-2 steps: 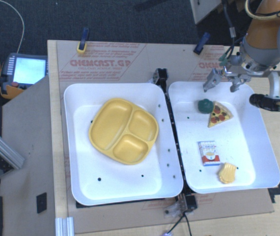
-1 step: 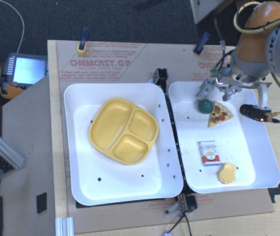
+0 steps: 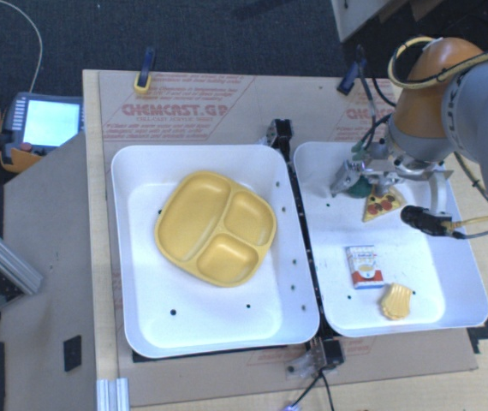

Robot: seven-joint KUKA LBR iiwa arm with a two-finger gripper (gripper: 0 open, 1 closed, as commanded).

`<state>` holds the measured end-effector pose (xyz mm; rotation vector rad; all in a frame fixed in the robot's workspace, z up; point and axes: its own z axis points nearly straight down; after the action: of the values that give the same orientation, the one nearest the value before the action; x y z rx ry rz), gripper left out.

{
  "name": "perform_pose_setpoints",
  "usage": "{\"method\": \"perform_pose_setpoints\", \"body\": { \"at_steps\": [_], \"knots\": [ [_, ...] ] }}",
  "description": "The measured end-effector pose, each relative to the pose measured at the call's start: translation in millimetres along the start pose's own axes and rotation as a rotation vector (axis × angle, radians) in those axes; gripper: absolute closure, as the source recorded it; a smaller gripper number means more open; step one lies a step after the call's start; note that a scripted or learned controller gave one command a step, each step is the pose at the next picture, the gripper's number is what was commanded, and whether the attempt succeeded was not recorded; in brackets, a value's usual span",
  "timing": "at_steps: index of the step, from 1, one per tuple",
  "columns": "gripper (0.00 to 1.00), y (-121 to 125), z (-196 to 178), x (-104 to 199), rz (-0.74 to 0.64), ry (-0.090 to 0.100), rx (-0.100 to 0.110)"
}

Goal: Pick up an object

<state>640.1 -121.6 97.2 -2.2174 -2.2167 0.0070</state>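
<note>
In the right bin [image 3: 449, 306], nearest the camera, a yellow chip [image 3: 395, 301] lies close to the front rim. Just behind the chip lies a small carton [image 3: 364, 266]. Farther back from the chip, a pizza slice [image 3: 382, 203] rests on the bin floor, untouched. Just beyond the slice the hand [image 3: 357, 176] hangs low; whether it is spread or clenched cannot be told. Left of the chip, the other bin [image 3: 133, 255] carries a yellow tray [image 3: 216, 228].
</note>
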Motion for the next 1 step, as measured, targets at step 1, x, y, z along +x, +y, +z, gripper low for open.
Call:
{"method": "perform_pose_setpoints", "body": {
  "at_steps": [1],
  "knots": [
    [0.00,1.7,9.3,0.0,-0.001,-0.002,-0.008]
  ]
}}
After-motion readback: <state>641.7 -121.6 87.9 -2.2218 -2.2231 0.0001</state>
